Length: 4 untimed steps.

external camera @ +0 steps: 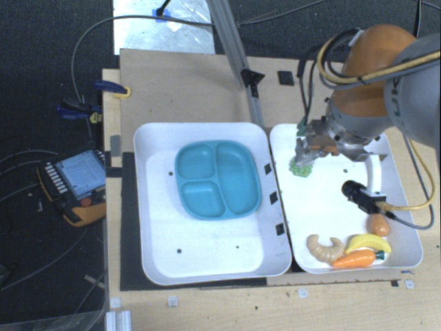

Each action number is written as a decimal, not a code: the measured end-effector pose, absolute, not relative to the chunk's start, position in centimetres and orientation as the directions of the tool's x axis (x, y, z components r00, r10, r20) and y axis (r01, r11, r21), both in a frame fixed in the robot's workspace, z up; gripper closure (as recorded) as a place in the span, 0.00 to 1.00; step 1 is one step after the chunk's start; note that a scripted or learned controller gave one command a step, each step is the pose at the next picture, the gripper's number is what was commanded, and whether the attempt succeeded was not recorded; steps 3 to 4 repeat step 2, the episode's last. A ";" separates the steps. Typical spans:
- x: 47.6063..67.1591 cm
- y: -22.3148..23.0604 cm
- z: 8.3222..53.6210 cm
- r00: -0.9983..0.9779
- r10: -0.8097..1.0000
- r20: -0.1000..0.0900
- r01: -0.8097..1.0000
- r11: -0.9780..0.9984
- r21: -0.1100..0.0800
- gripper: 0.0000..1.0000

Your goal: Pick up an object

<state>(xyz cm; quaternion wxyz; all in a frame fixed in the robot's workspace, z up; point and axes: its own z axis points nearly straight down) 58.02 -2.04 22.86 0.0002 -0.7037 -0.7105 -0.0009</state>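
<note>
My gripper (305, 154) hangs over the upper left part of the right bin (324, 209), pointing down. A small green broccoli-like piece (301, 168) sits directly at its tip, touching or nearly touching it; whether it is gripped is hidden by the gripper body. Along the bin's front right lie a tan knobbly piece (321, 245), an orange carrot (355, 259), a yellow banana (369, 243) and a small orange-brown ball (377, 224).
The left bin (153, 212) holds a blue divided plate (218, 179). A grey pole (231, 33) slants across the bench behind the bins. The arm's orange and grey bulk (375, 67) overhangs the right bin's far corner.
</note>
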 end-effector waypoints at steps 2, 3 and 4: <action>57.7 8.9 21.2 -0.011 1.000 0.003 1.000 0.011 0.000 1.00; 57.7 8.9 21.2 -0.011 1.000 0.003 1.000 0.011 0.000 1.00; 57.7 8.9 21.2 -0.011 1.000 0.003 1.000 0.011 0.000 1.00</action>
